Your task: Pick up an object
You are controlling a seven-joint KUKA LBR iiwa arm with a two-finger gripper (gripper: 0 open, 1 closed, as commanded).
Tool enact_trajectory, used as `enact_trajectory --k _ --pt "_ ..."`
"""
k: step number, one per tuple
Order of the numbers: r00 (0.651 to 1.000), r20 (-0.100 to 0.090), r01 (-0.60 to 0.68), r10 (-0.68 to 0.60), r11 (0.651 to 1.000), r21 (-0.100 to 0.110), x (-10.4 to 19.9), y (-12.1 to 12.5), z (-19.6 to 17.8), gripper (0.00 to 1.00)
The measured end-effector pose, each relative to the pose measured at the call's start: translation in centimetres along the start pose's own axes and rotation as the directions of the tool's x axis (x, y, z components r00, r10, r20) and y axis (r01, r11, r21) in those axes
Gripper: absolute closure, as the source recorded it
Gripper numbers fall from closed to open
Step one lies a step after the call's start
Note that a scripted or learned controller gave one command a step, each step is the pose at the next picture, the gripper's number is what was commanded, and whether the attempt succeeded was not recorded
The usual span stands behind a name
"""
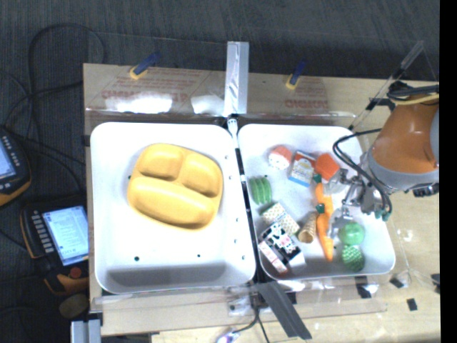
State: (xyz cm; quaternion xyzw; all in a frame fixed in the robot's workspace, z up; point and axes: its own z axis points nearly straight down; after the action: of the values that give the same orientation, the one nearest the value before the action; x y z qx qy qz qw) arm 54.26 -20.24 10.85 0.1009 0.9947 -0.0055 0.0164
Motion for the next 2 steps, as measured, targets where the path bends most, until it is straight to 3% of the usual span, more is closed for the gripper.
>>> enact_trajectory --k 1,2 --pt "1.000 -0.020 -0.004 0.004 1.000 -0.006 -1.4 2.2 2.0 0.00" --pt "1.000 -0.017 -0.002 0.002 1.000 -0.001 -1.6 2.2 0.8 1.00"
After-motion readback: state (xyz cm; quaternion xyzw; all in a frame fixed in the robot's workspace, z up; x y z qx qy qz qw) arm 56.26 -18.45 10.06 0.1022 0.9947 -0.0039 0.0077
